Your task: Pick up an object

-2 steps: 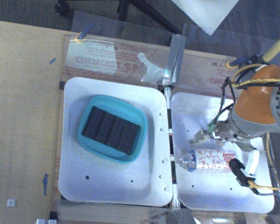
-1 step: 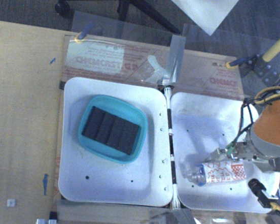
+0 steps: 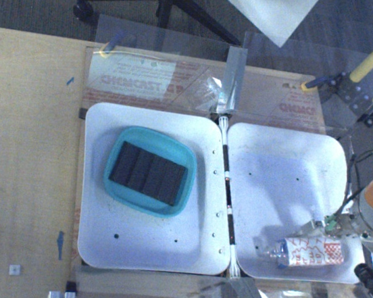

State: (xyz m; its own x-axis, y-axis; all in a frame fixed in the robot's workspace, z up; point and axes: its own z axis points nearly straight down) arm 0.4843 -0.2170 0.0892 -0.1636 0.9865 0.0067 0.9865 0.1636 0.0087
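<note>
Item, plastic bottle point(image 3: 309, 254) with red-patterned label: lying on its side in the right bin point(image 3: 283, 192), just left of and below the gripper point(image 3: 337, 225), grip state indiscernible; risk, round body rolling off an off-centre pinch.

A robotics laboratory: a plain wooden worktop point(image 3: 15, 156) carries two shallow white bins point(image 3: 93, 235) fixed side by side with brackets and clear tape. Beyond the worktop's far edge, the wheeled base of an office chair point(image 3: 158, 1) stands on grey carpet, beside yellow-handled clamps point(image 3: 368, 66) at the far right corner. Loose cables point(image 3: 356, 181) run along the right edge.
</note>
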